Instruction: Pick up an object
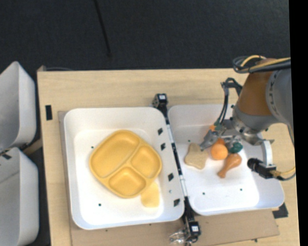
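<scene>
Task status: pick not yet complete. No object seen lifted clear of a bin. Arm (260, 97) reaching in over the right bin (223, 201), with the gripper (222, 138) low above the cluster of items there. State of the jaws: cannot tell, since the wrist and cabling mask the tips from above. Remaining, as a judgement: confirm a hold on one item, then raise it clear of the bin wall.

Right bin contents:
- Orange ball (219, 151), directly under the gripper and touching or nearly touching it; the likeliest target.
- Toy drumstick (229, 165), orange-brown, lying just beside the ball on its lower right.
- Slice of toast (195, 157), tan, flat on the bin floor, just left of the ball.
- Small teal piece (236, 147) beside the ball; identity unclear.

Left bin (76, 210) contents:
- Yellow divided plate (125, 163), three compartments, flat near the bin centre, nothing in the compartments.
- Pale yellow flat piece (150, 196), tucked against the plate's lower right edge.

Both bins side by side on the bench (54, 165), separated by a clipped divider.
</scene>
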Motion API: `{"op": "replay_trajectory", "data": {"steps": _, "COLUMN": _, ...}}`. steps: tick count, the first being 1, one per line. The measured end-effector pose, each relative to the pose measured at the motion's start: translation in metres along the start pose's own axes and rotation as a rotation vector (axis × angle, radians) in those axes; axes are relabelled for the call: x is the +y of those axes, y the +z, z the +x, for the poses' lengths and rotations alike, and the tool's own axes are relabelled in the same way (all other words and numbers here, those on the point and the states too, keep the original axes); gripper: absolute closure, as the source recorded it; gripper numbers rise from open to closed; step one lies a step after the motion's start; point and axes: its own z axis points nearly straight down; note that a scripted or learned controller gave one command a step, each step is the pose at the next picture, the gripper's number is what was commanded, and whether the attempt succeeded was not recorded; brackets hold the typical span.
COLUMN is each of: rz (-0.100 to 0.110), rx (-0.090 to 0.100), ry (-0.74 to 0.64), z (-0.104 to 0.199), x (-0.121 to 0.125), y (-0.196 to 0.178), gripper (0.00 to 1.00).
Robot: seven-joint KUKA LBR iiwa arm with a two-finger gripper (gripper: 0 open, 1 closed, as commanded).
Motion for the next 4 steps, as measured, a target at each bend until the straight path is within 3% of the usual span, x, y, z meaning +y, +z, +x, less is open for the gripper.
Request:
{"op": "replay_trajectory", "data": {"steps": 1, "rz": -0.008, "rx": 0.001, "ry": 0.005, "z": -0.001, "x": 0.002, "y": -0.014, "gripper": 1.0}}
{"op": "replay_trajectory", "data": {"steps": 3, "rz": -0.008, "rx": 0.001, "ry": -0.008, "z": -0.01, "x": 0.006, "y": -0.104, "gripper": 1.0}}
{"op": "replay_trajectory", "data": {"steps": 4, "rz": -0.006, "rx": 0.002, "ry": -0.013, "z": 0.036, "x": 0.019, "y": -0.1, "gripper": 1.0}}
